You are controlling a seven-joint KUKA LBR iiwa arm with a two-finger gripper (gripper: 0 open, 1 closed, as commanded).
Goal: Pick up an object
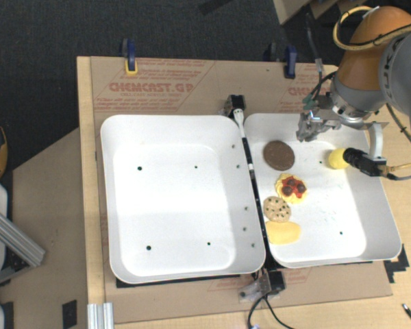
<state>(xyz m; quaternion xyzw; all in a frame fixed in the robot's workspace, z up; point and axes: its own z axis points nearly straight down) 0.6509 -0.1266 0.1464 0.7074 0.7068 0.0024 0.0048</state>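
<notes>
My gripper (306, 131) hangs over the far part of the right bin (356, 242), with the grey arm and its orange band rising to the upper right. Just left of and below it lies a dark brown round cookie (279, 155), apart from the gripper. A small yellow round thing (336, 158) rests to the gripper's lower right. Nearer the front sit a small pizza-like disc with red toppings (292, 187), a chocolate chip cookie (277, 209) and a pale yellow lump (283, 233). I see nothing held in the gripper.
The left bin (178, 259) adjoins the right one along a black divider with clamps (245, 149). Both bins stand on a cardboard sheet (192, 81) held by blue clamps at the back. The right bin's objects cluster along its left side.
</notes>
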